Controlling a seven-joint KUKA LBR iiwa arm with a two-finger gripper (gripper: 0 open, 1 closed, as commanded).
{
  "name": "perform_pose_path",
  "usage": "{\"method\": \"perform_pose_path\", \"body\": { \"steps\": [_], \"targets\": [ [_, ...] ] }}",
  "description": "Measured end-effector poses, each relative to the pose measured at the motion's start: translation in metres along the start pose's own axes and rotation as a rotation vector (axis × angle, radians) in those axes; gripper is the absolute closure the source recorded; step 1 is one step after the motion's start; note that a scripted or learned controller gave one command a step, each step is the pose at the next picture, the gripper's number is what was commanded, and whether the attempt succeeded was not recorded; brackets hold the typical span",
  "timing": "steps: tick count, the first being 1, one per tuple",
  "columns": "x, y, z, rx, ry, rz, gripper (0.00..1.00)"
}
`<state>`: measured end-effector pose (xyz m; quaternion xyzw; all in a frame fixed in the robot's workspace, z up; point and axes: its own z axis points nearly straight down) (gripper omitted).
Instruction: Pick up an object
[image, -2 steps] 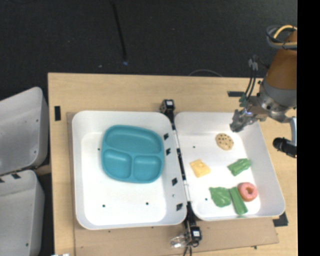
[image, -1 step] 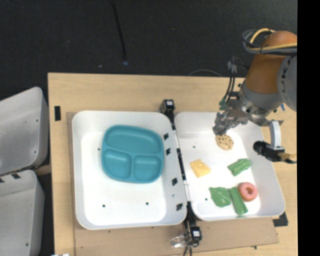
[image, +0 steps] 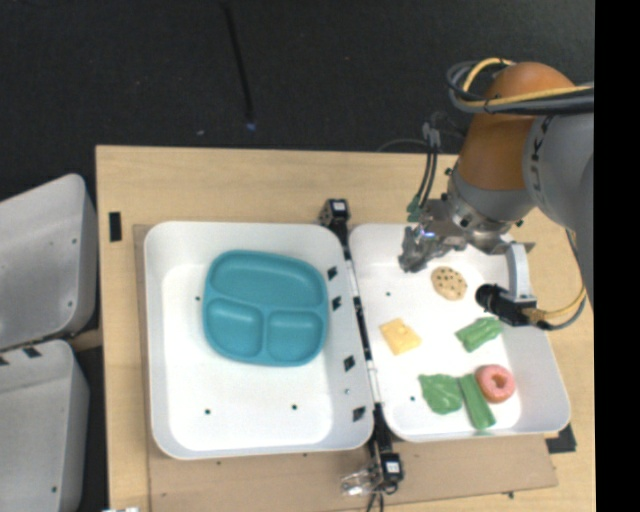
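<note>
On the wooden bench (image: 120, 190) sit 2 shallow white bins side by side. The left bin (image: 170, 400) holds 1 teal divided plate (image: 265, 306), lying near the bin's middle, a little toward its far edge.

The right bin (image: 540, 385) holds the loose things. A round tan cookie (image: 449, 282) with dark specks lies toward the far edge, near the bin's middle. A yellow wedge (image: 400, 336) sits closer to the bin's left edge, about halfway down. A small green piece (image: 478, 333) lies toward the right edge, tilted. Near the front edge, a flat green leaf shape (image: 437, 392) touches a long green stick (image: 477, 402), and a pink ring (image: 494, 383) rests against the stick's right side, partly on top of it.

The arm (image: 505, 140) comes in from the right, its orange band above the wrist, and the gripper (image: 415, 258) hangs over the far-left part of the right bin, just beside the cookie and to its left. Nothing shows between its fingers. The tips are small and dark against the white floor, so I cannot tell how far apart they stand, nor whether they touch the bin floor.
</note>
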<state>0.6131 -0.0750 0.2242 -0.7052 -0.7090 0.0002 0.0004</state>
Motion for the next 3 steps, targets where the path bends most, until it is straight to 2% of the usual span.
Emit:
{"method": "perform_pose_path", "body": {
  "steps": [1,2,3],
  "targets": [
    [0.05,0.004,-0.014,-0.004,0.001,-0.002,1.0],
    [0.105,-0.004,-0.007,-0.001,0.001,-0.001,1.0],
    [0.159,-0.006,-0.023,-0.003,0.002,-0.003,1.0]
  ]
}}
